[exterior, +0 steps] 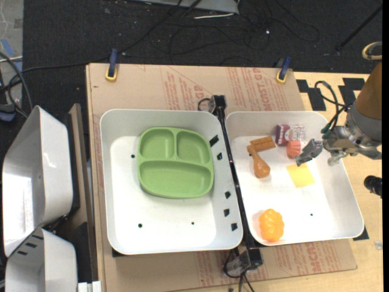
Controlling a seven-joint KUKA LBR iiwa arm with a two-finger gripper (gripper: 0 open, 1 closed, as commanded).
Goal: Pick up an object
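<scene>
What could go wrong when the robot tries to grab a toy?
The gripper sits among close-packed things: a yellow slice, a pink piece and a purple packet. It might nudge one while closing on another. The flat slice could be hard to pinch. The chicken leg might roll.

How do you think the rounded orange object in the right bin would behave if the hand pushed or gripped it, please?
The rounded orange lumpy object looks bulbous, so it may roll when nudged. Its curved sides could slip from a pinch. It sits apart from the other items, so a push probably disturbs nothing else.

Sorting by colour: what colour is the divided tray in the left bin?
Light green tray, clearest in the camera view.
</scene>
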